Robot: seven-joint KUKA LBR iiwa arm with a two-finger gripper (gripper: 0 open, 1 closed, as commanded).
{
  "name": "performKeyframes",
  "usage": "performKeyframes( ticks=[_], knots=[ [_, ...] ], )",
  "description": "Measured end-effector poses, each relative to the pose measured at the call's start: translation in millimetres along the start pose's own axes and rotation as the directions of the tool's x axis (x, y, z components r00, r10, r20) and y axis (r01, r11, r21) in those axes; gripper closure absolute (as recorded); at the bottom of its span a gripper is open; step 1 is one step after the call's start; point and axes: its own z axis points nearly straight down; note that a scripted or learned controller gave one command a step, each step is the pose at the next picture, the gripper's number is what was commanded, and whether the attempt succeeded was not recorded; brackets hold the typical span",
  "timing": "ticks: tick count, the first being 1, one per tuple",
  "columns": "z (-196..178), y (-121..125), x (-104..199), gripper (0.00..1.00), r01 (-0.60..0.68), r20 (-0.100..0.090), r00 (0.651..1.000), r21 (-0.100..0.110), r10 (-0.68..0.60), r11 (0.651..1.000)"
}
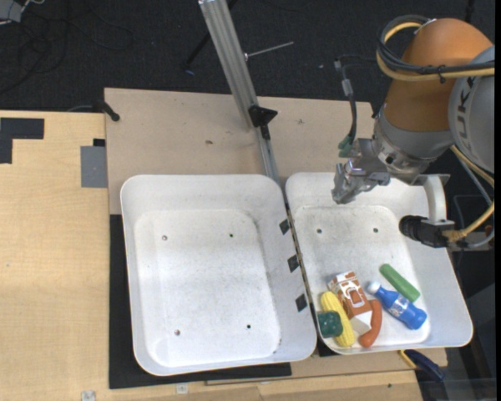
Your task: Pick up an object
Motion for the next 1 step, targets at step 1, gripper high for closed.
performKeyframes(
  ticks=[1],
  knots=[
    [9.7, -20.4, 35.7, 1.0, 0.0, 0.0, 1.0, 0.002, 0.0, 1.0]
  ],
)
